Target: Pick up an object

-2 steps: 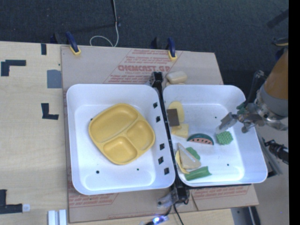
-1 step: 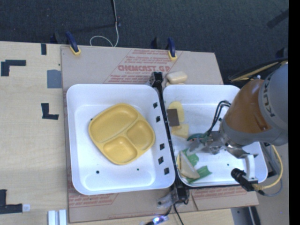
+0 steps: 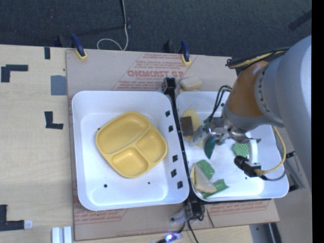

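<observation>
Camera view — arm [image 3: 273, 92] bent down, gripper [image 3: 211, 137] over right bin [image 3: 273, 189].

We see wooden bench [image 3: 30, 151]; brown cardboard sheet [image 3: 152, 72] lies on it, blue clamps [image 3: 78, 47] at far edge. Two white bins [image 3: 81, 135] side by side on sheet.

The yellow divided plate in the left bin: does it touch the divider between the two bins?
Apart. The camera view shows bare white bin floor between the yellow divided plate and the divider.
</observation>
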`<state>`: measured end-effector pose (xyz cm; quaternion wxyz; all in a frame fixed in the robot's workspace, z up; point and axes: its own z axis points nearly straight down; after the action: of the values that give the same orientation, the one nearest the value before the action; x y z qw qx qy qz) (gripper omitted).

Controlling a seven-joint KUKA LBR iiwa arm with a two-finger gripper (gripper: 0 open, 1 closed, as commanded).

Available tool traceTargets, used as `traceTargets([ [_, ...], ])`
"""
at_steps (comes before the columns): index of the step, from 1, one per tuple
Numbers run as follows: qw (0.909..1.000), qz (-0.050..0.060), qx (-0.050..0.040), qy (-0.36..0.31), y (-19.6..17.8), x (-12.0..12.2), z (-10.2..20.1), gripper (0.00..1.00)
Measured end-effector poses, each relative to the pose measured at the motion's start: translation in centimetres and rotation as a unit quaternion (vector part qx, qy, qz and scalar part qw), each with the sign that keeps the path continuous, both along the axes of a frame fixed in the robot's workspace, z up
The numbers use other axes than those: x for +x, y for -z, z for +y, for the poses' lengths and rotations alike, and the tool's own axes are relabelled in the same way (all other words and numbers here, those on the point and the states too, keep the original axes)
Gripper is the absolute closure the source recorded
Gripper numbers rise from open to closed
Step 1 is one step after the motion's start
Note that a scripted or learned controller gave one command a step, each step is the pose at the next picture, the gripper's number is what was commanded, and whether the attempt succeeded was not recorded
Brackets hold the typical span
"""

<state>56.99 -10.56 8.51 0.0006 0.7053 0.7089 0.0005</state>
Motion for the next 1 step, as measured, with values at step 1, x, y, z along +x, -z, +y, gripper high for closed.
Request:
traceTargets([
  [1, 1.0000, 0.003, 0.0015, 0.001, -10.31, -7.67, 5.25, 0.00],
])
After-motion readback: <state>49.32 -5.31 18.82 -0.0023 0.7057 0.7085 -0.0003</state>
